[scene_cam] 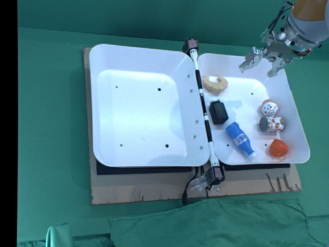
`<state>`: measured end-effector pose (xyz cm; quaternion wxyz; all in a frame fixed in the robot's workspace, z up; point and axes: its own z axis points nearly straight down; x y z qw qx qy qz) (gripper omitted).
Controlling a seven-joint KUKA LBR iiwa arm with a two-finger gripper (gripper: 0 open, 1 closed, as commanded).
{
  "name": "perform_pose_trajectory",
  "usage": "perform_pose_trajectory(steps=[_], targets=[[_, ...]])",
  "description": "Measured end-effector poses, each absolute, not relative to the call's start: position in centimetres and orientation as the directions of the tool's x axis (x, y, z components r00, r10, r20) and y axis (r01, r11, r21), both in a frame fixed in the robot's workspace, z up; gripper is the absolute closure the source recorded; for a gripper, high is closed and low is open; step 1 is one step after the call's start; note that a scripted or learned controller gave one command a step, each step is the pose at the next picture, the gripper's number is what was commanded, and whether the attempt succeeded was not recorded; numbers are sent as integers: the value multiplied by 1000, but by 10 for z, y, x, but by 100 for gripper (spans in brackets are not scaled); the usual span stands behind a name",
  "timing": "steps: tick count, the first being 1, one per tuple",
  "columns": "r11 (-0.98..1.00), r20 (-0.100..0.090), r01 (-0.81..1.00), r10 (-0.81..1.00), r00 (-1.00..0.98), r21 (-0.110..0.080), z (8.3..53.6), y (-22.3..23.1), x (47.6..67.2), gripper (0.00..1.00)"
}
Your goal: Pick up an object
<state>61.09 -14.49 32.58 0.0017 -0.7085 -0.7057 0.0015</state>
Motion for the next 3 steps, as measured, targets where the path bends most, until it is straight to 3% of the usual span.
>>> perform_pose_trajectory(steps=[1, 3], targets=[[-4, 0, 1000, 1000, 4, -4, 326, -145, 611, 0], [-3, 0, 1000, 1000, 3, -9, 229, -156, 623, 0]])
